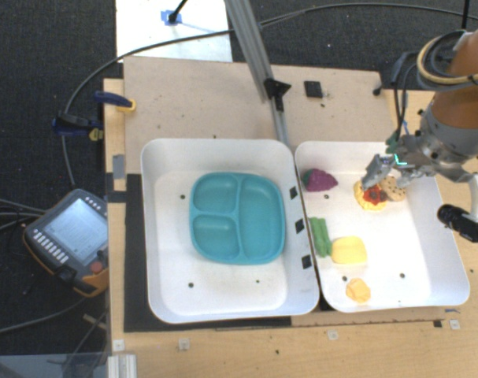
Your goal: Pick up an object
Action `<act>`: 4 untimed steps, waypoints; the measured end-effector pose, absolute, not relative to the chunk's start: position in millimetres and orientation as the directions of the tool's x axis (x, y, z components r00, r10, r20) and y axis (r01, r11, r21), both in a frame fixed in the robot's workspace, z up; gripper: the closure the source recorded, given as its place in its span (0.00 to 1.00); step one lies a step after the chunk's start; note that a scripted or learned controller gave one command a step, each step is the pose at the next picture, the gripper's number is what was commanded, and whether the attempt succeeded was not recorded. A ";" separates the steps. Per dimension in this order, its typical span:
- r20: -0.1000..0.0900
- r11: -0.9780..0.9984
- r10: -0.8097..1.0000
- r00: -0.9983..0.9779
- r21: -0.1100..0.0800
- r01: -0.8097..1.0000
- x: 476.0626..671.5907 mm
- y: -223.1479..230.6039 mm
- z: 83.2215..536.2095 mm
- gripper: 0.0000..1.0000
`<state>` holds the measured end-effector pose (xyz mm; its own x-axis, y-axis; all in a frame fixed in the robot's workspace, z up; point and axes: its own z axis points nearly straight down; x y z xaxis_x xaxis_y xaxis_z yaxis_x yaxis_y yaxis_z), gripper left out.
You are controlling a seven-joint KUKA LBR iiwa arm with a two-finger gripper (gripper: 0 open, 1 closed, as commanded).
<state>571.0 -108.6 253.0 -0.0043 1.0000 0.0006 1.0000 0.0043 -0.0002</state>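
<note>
camera view — gripper [375, 186] down on the pizza slice [379, 194].

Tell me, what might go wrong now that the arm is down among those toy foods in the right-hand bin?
The gripper sits right over a flat, round piece with red on it. Something that low may be hard to pinch, so it could slip away. The piece also lies near the bin's far wall, so a nudge might push it against the wall. The purple piece lies close by and could get bumped if the arm swings left.
</note>
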 end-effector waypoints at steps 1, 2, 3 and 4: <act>0.000 0.004 1.000 -0.004 0.002 1.000 571.5 -108.6 253.8 0.00; 0.000 0.001 1.000 -0.001 -0.001 1.000 572.0 -115.2 210.1 0.00; 0.000 0.001 1.000 -0.001 -0.001 1.000 576.3 -108.0 164.4 0.00; 0.001 0.000 1.000 0.000 -0.003 1.000 571.9 -99.2 116.0 0.00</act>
